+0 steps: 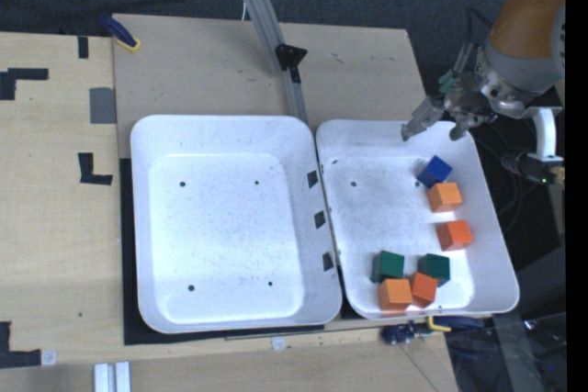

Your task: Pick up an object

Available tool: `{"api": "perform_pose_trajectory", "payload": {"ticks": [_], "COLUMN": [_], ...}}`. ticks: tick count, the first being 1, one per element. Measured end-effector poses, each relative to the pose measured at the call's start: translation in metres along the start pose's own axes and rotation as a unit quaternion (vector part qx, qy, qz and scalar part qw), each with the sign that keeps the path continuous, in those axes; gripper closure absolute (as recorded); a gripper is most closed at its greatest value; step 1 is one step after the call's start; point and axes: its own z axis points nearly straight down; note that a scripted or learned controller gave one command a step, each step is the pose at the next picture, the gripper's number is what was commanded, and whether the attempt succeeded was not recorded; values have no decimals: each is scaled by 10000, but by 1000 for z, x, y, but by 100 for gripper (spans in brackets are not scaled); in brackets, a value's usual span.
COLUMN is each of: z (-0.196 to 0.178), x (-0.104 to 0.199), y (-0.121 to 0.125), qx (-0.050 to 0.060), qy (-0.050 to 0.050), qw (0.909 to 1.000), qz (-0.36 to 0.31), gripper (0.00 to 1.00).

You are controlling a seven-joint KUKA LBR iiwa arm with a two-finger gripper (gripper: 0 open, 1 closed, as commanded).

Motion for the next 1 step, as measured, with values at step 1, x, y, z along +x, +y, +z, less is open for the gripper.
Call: {"api": "perform_pose_trajectory", "payload": {"ticks": [1], "z": [0], "x": [0], "y": [0], "qx": [1], "qy": [-2], "qw": [10000], "qz": [-3], "gripper": [0]}}
